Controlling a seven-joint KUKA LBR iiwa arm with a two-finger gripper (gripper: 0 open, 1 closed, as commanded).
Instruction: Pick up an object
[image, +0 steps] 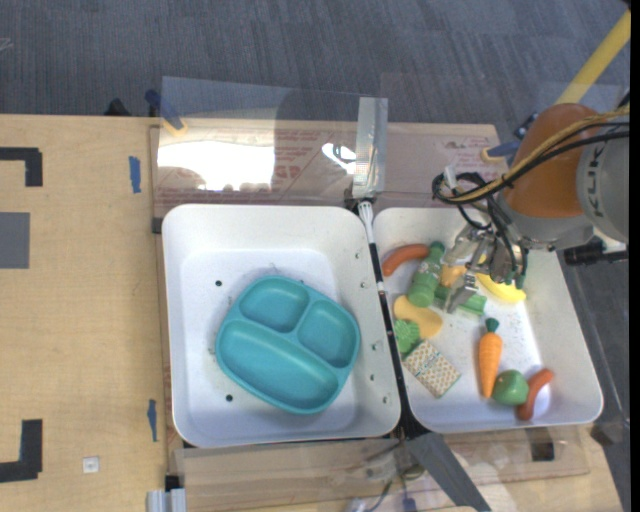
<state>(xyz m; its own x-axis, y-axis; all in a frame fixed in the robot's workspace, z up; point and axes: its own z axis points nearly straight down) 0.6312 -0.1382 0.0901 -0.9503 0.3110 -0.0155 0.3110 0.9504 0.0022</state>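
1. The worktop carried two white bins side by side.
2. The left bin held a teal divided plate.
3. The right bin held a scatter of toy food.
4. My arm came in from the right, over the right bin's top end.
5. My fingers hung low among the toys, beside a green bottle and a yellow banana; I could not tell whether they were open or closed.
6. A carrot lay near the bin's middle, apart from my fingers.
7. A red sausage lay by the divider.
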